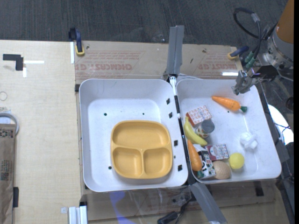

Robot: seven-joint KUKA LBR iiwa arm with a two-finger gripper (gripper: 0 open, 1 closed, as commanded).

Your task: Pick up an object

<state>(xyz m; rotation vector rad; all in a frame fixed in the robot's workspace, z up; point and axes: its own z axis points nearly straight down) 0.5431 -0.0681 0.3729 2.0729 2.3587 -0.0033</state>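
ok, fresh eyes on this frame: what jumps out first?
Probably the yellow divided plate, alone in the middle of the left bin. Next, the clutter in the right bin: an orange carrot near the back, with a banana, small boxes and a yellow ball crowded toward the front left. The gripper hangs over that bin's back right corner, above the carrot.

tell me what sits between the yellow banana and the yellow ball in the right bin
In the camera view, a small red-and-white carton lies between the curved yellow banana and the round yellow ball.
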